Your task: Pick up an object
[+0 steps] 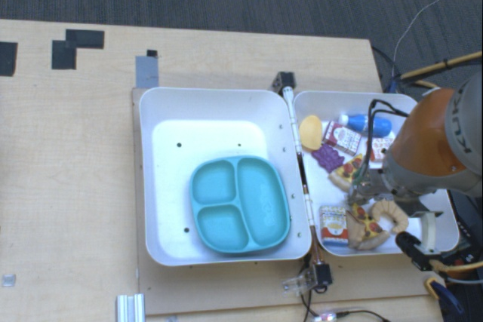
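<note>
The gripper is lowered into the right bin, above a heap of toy food: a pizza slice, a pretzel, a yellow lemon. A divided blue plate is seen in the left bin. The jaw state cannot be told.

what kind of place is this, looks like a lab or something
Most likely a robotics lab set up for grasping trials. A grey and orange arm reaches over two white bins on a wooden bench, one bin with a blue divided plate, the other with small toys. Cables trail onto grey carpet.
</note>
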`<move>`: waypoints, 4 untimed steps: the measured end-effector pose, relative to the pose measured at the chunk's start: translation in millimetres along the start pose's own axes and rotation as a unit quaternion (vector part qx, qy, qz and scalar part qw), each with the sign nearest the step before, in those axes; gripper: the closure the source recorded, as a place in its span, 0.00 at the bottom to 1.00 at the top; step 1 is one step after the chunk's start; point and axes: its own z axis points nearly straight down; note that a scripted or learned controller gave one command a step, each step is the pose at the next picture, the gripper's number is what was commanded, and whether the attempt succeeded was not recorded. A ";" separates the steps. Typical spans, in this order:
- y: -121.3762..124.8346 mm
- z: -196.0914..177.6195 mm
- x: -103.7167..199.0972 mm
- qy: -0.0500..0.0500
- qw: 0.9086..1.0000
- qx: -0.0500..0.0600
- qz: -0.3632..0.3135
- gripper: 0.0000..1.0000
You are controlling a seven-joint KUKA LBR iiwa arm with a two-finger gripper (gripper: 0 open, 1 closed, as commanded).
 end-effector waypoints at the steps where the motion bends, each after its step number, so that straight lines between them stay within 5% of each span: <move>1: -5.8 -88.1 66.7 0.002 1.000 0.008 -0.002 1.00; 2: -6.0 -87.9 66.3 0.002 1.000 0.008 -0.002 0.00; 3: 12.1 2.5 25.9 0.003 1.000 0.008 -0.002 0.00; 4: 12.8 -4.5 26.1 0.004 1.000 0.010 -0.003 1.00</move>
